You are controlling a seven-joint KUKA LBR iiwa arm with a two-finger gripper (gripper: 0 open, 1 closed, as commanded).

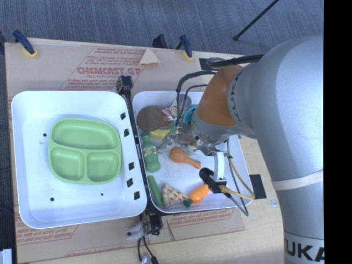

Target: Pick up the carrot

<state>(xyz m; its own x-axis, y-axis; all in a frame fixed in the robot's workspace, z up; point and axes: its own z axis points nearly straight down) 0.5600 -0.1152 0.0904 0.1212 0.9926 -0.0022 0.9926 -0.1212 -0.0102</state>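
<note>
Orange carrot point(199, 193) lies in cluttered bin point(173, 175) | gripper point(177, 135) near, apart; grip cannot be told | pickup not yet done

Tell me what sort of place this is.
Most likely a robotics lab test bench, not a kitchen. A grey KUKA arm reaches over the right white bin. The food in it, like the carrot, looks like plastic toys. Blue clamps hold the cardboard sheet down.
</note>
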